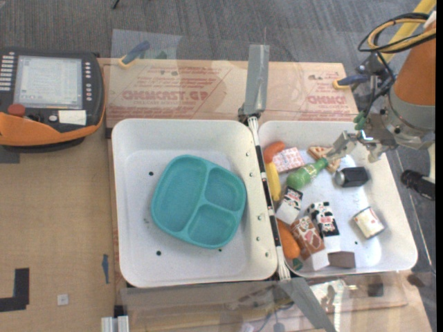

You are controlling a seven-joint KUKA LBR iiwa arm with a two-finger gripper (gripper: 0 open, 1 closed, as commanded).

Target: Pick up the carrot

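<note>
The carrot lies in the right bin, against its left wall near the front corner, beside a brown packet. The end effector hovers over the bin's far side with fingers spread and nothing between them, well apart from the carrot. A teal divided plate sits in the left bin.

Robotics lab: teach pendant on cardboard-covered bench, two white bins, grey carpet floor.
</note>
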